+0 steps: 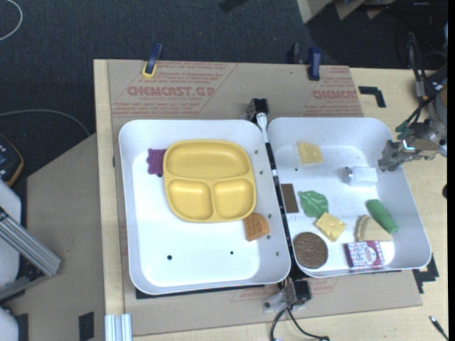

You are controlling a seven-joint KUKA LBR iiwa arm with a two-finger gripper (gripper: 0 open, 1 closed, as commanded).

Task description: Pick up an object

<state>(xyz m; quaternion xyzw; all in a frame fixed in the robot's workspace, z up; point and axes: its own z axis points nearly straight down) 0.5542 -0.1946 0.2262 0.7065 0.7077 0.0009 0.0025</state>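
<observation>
My gripper (393,155) hangs at the right rim of the right bin (334,128), with the arm coming in from the right edge. A small white block (361,175) lies just left of it and below it in the view. Further down the bin lie a green pickle (382,215), a tan piece (362,226), a red packet (364,254), a round brown cookie (311,250), a yellow cheese wedge (330,226), a green leaf (313,202), a brown bar (288,197) and a pale yellow piece (309,152). I see nothing held in the gripper.
The left bin (192,268) holds a yellow divided plate (210,178), a purple item (155,160) at the plate's left edge, and an orange waffle piece (257,226) near the divider. Both bins rest on a cardboard sheet (213,84) held by clamps.
</observation>
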